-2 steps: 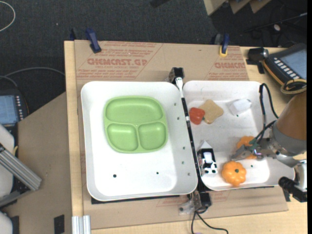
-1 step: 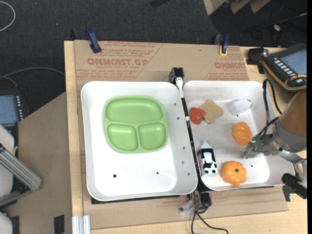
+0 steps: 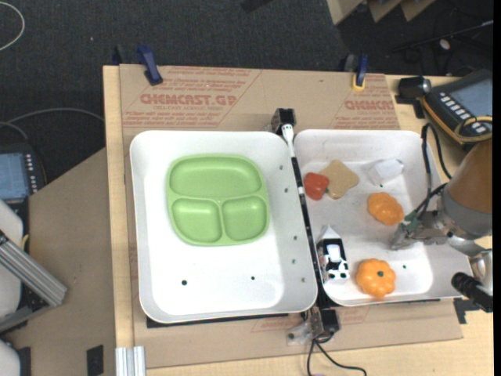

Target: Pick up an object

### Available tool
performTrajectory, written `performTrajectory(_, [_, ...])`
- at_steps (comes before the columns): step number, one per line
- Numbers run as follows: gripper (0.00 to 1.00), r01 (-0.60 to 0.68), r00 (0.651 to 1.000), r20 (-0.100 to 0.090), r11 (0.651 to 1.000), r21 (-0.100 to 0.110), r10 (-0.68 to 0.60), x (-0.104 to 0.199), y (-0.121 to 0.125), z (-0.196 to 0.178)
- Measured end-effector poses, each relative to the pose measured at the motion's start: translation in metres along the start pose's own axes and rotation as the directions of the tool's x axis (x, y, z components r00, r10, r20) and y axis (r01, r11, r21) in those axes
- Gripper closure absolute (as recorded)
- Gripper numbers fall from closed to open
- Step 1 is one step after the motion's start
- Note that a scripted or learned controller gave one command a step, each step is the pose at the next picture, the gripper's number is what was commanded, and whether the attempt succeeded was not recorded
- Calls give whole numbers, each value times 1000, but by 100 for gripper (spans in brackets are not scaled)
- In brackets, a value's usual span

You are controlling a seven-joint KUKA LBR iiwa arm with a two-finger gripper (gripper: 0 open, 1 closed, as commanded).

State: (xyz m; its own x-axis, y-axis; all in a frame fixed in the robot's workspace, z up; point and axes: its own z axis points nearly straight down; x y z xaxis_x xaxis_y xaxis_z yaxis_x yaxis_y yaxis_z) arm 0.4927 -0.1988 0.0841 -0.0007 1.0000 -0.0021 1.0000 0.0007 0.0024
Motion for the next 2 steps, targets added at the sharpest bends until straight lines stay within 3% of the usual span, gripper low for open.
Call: performTrajectory(2, [100,-2,1000,0,1000,1,2,-17,-7,-1])
